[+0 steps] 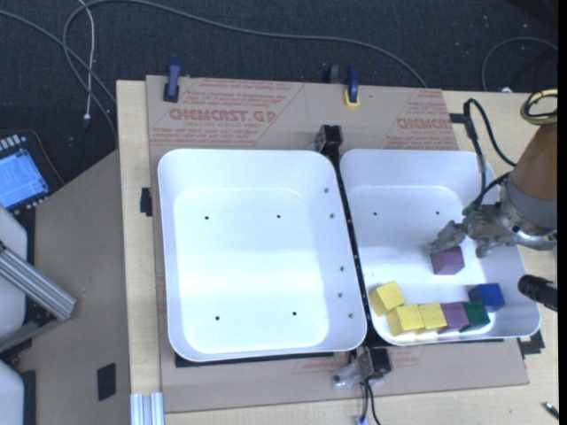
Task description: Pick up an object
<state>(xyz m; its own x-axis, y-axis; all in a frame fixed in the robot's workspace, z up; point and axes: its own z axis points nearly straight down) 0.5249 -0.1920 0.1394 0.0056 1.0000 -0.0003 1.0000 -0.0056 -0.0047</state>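
The right bin [399, 184] holds several small blocks. A purple block [447, 260] lies alone on the bin floor toward the right side. My gripper [464, 240] hangs just above and behind it, open, with its fingers spread wide. The left fingertip [443, 238] is close over the block's top edge, and the block is not between the fingers. Along the bin's front wall lie a yellow block [386, 297], two more yellow blocks [419, 317], a second purple block [454, 314], a green block [476, 313] and a blue block [486, 296].
The left bin [177, 237] sits beside the right one, a black clamp [329, 137] at the back between them. The arm's grey and orange wrist [536, 184] reaches in from the right. A cable [478, 144] runs along the right bin's back right corner.
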